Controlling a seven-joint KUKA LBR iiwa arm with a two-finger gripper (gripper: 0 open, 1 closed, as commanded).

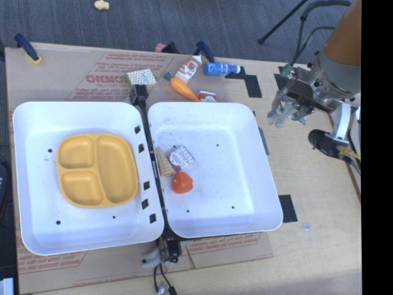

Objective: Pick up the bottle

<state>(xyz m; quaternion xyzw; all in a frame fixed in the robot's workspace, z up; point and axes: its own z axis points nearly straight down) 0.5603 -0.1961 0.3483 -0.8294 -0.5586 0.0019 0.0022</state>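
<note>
A small blue bottle point(218, 69) lies on its side on the cardboard behind the right bin point(261, 183), outside both bins. Next to it, to the left, lies a white bottle with an orange label point(189, 68). My gripper point(286, 112) hangs off the right bin's right rim, over the bench, well to the right of both bottles and a little nearer the camera. Nothing shows in its grasp.
The right bin holds a cone-shaped toy point(164, 162), a red-and-white packet point(182, 157) and a red fruit toy point(182, 182) near its left wall. A yellow divided plate point(97, 169) sits in the left bin. An orange carrot toy point(183, 89) lies behind the bins.
</note>
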